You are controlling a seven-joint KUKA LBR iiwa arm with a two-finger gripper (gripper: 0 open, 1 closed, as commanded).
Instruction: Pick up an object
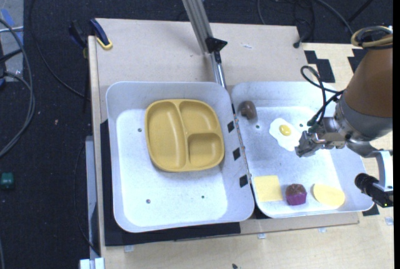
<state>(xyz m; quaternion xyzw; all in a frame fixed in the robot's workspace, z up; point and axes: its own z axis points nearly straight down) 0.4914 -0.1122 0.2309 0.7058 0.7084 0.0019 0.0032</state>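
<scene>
The gripper [304, 147] is seen low over the right bin [262, 99]; its grasp state cannot be told. The fried-egg piece [282, 132] lies just to its left, touching or nearly so. A centred descent over the egg is advised before closing.

We see a pale wooden bench [162, 52] carrying two shallow white bins side by side, the left bin [125, 199] and the right bin [269, 92] touching along their inner edges, with a blue-and-yellow clamp [100, 34] gripping the bench's far left corner.
</scene>
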